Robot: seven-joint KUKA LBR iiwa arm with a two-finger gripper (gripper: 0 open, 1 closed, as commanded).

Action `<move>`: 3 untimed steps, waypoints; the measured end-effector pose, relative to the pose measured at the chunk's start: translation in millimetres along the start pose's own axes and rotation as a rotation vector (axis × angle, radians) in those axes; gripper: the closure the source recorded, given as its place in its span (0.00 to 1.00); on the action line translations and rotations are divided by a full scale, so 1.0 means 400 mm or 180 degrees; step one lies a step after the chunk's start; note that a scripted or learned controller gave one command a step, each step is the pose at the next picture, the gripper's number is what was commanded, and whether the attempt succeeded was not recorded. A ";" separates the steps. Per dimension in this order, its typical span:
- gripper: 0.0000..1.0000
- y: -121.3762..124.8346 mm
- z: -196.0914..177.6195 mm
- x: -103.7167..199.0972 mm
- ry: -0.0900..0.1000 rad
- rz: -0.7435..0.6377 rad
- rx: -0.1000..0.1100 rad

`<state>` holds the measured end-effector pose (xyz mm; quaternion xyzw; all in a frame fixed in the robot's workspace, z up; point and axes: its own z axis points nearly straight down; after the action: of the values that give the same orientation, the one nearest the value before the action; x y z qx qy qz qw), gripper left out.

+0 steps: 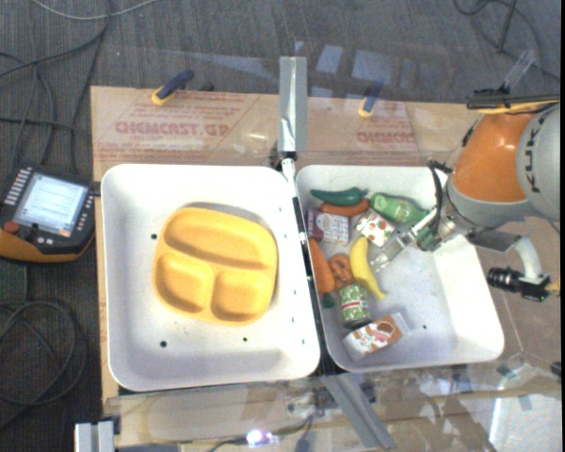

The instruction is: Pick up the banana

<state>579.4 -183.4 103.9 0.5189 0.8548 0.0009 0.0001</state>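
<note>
Over the right bin, the gripper hangs low beside the banana, its tip just right of the fruit's far end. Whether the jaws are spread or pressed together I cannot tell; nothing shows between them. The banana lies on the bin floor in the left-hand clutter, with a carrot to its left, a small green-labelled can at its near end, and a green pepper and green bottle farther off. The approach looks under way, not the grasp. Next the jaws need to straddle the banana and close. A yellow compartment tray sits in the left bin.
</note>
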 end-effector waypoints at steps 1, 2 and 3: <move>0.00 -0.034 0.035 0.162 -0.0033 0.0454 -0.0031; 0.00 0.086 0.037 0.125 -0.0014 -0.0120 0.0027; 0.00 -0.131 -0.277 -0.049 -0.0015 -0.0197 0.0010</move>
<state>541.9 -225.0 214.4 0.4922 0.8705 -0.0016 0.0013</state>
